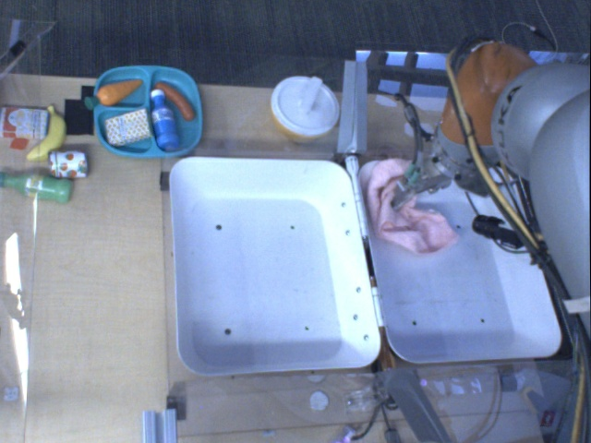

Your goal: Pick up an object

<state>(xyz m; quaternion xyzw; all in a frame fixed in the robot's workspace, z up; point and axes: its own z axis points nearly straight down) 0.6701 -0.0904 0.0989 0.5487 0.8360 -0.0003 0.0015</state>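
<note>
Pink cloth (411, 218) bunched in right bin (480, 340), top-left corner, touching the left wall by the divider. Gripper (406, 190) down on the cloth's upper part; can't tell whether anything is pinched. Rest of right bin floor bare. Left bin (268, 266) wide open. Blue divided tray (148, 109) and white lidded cup (306, 106) sit outside, beyond the far rims.

Cloth (411, 218) in right bin (480, 330) (far-left corner).
</note>
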